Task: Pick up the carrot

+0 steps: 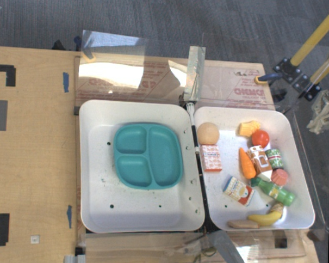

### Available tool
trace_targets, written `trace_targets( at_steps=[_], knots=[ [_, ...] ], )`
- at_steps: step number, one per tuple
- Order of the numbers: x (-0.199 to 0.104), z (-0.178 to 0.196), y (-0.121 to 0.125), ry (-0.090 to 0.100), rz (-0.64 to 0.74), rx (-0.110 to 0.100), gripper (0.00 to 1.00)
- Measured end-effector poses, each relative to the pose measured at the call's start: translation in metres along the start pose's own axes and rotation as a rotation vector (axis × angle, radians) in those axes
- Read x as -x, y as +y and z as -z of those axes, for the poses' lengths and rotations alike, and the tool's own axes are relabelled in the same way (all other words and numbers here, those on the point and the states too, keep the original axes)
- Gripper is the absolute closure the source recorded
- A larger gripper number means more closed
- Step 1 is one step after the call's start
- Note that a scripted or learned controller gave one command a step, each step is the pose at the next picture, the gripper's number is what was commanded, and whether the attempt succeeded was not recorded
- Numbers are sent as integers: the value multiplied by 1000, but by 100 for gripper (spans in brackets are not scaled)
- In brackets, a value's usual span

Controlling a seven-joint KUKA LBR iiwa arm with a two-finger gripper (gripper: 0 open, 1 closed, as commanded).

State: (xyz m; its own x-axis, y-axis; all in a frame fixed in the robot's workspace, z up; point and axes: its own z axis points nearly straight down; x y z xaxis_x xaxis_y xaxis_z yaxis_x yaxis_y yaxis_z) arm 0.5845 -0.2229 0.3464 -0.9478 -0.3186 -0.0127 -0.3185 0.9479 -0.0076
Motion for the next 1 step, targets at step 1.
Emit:
trace_targets(
  at_steps=[1],
  knots=[
    [-28, -135, 11, 16, -92, 12, 100]
  ],
)
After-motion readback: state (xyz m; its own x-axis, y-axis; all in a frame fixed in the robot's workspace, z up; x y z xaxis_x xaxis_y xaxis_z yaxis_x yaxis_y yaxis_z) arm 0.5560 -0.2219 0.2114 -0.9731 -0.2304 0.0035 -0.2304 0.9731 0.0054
